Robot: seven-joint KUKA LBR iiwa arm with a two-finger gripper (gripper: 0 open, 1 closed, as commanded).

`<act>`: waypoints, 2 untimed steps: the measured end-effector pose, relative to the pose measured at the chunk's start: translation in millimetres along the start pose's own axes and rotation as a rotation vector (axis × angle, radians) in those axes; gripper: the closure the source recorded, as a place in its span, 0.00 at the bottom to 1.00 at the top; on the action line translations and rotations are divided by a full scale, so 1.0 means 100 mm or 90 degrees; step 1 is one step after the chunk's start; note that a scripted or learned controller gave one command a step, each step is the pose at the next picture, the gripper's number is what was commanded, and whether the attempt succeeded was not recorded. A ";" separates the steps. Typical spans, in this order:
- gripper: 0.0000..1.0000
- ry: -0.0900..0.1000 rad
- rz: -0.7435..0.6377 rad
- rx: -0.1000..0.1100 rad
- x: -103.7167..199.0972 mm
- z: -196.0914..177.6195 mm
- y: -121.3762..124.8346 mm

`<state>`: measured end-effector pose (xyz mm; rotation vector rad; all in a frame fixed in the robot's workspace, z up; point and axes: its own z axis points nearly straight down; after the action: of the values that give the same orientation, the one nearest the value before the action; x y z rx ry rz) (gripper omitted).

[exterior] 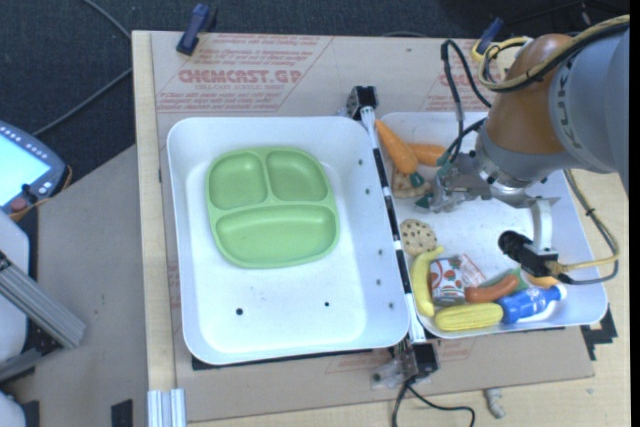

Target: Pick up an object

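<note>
The right bin (pixel 585 225) holds toy food. Two orange carrots (pixel 400 147) lie at its far left, with a small brown piece (pixel 406 182) just below them. My gripper (pixel 442 194) hangs low in the bin right of that piece, with something small and dark green (pixel 424 203) at its tip. Closer to the front are a round cookie (pixel 417 235), a banana (pixel 424 280), a red can (pixel 448 281), a corn cob (pixel 466 318), a red sausage (pixel 492 290) and a blue item (pixel 526 305).
A green divided plate (pixel 272 206) sits in the left bin (pixel 300 315). A black clip (pixel 362 99) sits at the far end of the wall between the bins. Cables (pixel 565 265) trail from the wrist over the right bin's right side.
</note>
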<state>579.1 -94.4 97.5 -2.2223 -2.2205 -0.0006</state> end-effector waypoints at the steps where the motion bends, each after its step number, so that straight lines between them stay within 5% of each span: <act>1: 1.00 0.000 -0.001 -0.002 0.18 -0.89 0.88; 2: 0.00 -0.001 -0.001 0.000 0.18 -0.87 0.88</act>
<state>666.7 -76.7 185.0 -2.2210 -2.2234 0.0000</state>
